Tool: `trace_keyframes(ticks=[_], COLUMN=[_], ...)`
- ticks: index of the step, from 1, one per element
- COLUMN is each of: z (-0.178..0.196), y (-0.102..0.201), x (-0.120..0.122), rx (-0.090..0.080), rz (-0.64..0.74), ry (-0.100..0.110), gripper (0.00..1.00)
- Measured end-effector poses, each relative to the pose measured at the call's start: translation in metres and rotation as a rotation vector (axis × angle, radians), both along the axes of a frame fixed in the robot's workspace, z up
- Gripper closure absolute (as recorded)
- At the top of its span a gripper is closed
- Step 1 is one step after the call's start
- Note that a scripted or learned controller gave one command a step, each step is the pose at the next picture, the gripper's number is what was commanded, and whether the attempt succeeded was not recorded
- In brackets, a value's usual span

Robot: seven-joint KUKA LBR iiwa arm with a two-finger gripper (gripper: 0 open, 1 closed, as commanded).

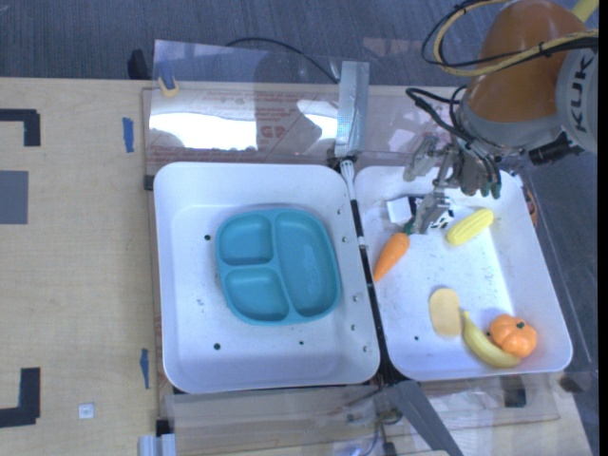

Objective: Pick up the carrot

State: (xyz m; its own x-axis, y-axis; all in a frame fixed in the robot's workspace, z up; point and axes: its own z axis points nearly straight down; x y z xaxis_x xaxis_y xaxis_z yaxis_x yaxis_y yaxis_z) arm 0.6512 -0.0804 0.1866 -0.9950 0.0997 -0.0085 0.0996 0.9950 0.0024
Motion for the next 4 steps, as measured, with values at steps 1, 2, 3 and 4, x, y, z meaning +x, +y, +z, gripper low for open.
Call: trace_keyframes(ticks=[1, 2, 3, 4], z=[-0.099, 0.004, -0.098, -0.086], y=[-0.013, -0.010, -0.033, -0.032], x=[-0.059, -0.075, -0.114, -0.111], rx=[-0.002, -0.003, -0.004, -0.004], rz=[0.059, -0.027, 0.264, 0.260], ry=[0.000, -0.007, 0.000, -0.011], gripper=[0.00, 0.00, 0.00, 1.00])
